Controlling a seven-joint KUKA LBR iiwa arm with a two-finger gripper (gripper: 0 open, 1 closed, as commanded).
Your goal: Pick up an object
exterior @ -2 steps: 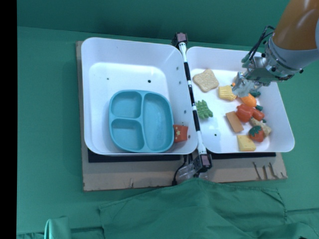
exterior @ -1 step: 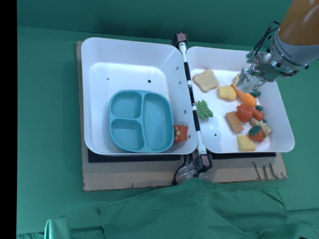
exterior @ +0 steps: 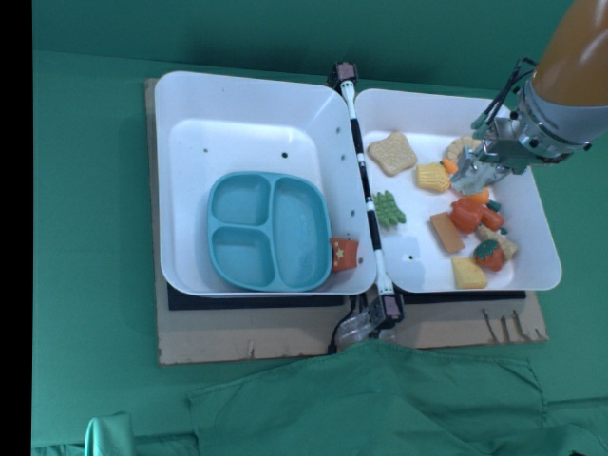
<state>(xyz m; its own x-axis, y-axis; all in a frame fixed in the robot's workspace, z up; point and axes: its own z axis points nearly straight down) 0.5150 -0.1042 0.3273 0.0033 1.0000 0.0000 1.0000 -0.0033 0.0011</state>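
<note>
The right bin (exterior: 532, 272) holds several toy foods: a toast slice (exterior: 392, 153), a yellow corn piece (exterior: 432, 177), a green leafy piece (exterior: 388, 209), an orange block (exterior: 446, 232), a red tomato-like piece (exterior: 466, 214), a small red strawberry-like piece (exterior: 489, 254) and a yellow wedge (exterior: 467, 274). My gripper (exterior: 472, 175) hangs over the bin's upper right part, just above the red piece and beside the corn. Nothing can be seen between its fingers, and the wrist hides part of the cluster under it.
The left bin (exterior: 190, 103) holds a teal divided plate (exterior: 269, 231), with a small red block (exterior: 344, 253) by the plate's right rim. A black-and-white divider bar (exterior: 364, 174) runs between the bins. Green cloth (exterior: 380, 397) is bunched at the front.
</note>
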